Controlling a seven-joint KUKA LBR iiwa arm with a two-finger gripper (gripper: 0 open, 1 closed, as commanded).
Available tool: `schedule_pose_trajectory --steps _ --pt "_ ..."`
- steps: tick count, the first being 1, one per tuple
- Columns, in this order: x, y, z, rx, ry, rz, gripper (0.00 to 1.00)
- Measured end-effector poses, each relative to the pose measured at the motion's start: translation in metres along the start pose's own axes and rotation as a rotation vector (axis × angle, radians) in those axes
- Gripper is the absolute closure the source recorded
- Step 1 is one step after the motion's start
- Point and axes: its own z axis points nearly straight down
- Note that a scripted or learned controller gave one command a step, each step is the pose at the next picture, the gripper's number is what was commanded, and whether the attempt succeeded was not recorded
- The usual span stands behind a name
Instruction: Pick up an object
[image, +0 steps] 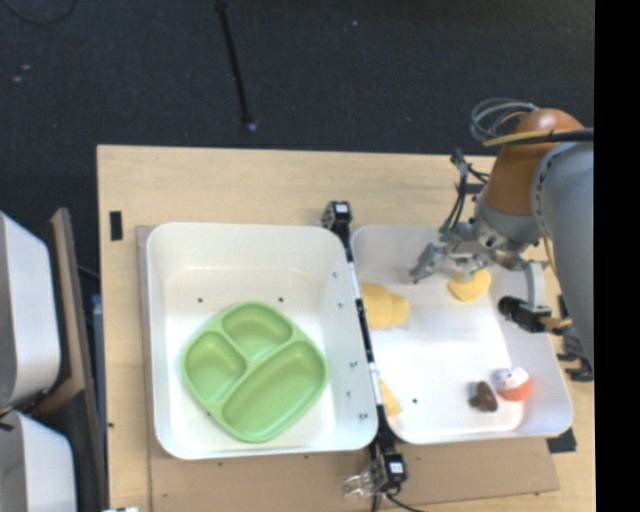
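Leftmost, a white box-like shape (25, 300) is cut off by the frame edge, so what it is stays unclear. Next comes the pale wooden tabletop (250, 185), carrying two shallow white bins side by side. The left bin (200, 260) holds a green divided plate (255, 372) with three compartments, lying flat toward the bin's near side. Along the seam between the bins, a small black clip (338, 212) sits at the far end and another fitting (385, 468) at the near end, too small to make out well. The right bin (440, 380) holds a yellow lump (385, 305) close against its left wall, and a smaller yellow piece (388, 402) lower down on the same wall, partly hidden by the rim. Toward the far right of that bin lies another yellow lump (470, 285), with the pincer (450, 262) just above and beside it; the view does not settle whether they touch. Its fingers are a blur of grey metal, so whether they stand apart or together cannot be told, and nothing is seen between them. Near the bin's right front corner sit a small dark brown thing (483, 397) and, just beside it, a small orange and white thing (514, 384), both hard to identify. The grey arm (565, 220) with its orange band enters from the right, its bulk cut off there.
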Motion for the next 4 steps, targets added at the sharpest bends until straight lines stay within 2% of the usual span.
schedule_pose_trajectory --steps 1,2,3,4 --pt "-0.001 0.001 -0.014 -0.006 -0.001 0.0 1.0" --pt "-0.003 0.0 -0.078 -0.009 -0.002 0.001 1.0" --pt "-0.004 0.001 -0.113 -0.007 -0.001 0.0 1.0" --pt "0.052 -0.011 -0.125 -0.006 0.001 -0.003 1.0"
